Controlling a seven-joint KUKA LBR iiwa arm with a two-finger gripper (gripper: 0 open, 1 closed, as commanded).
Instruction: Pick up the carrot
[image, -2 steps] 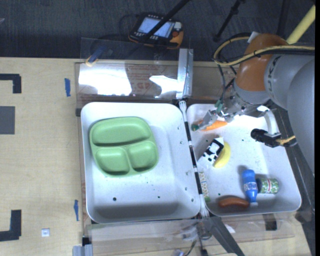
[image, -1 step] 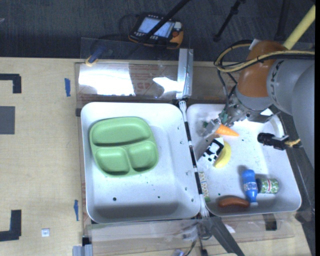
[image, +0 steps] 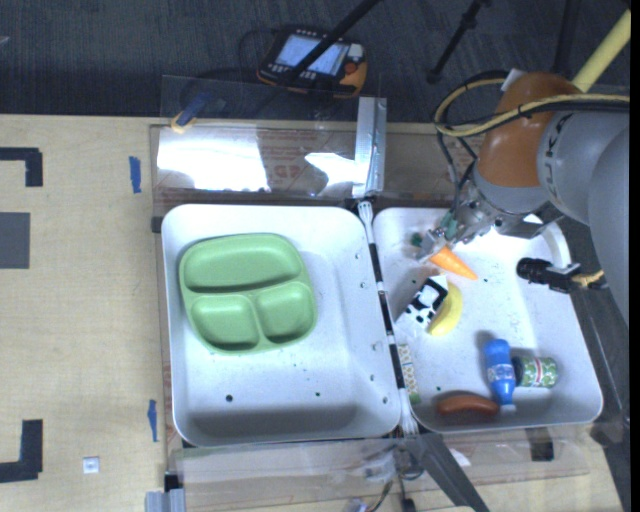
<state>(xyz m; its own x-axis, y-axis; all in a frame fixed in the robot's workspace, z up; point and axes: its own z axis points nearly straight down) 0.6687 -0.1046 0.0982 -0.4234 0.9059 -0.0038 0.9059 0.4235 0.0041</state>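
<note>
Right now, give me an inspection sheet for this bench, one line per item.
Surface: two white bins side by side, left bin and right bin, on a wooden bench.
Job's things: carrot lies in the right bin near its far end.
Clutter: green divided tray in the left bin; banana, black-and-white toy, blue bottle, green can, sausage in the right bin.
Grippers: gripper just above the carrot's far end; hold not clear.
Cables: yellow-black cable looped behind the arm.
Surroundings: handheld screen beyond the bench.
</note>
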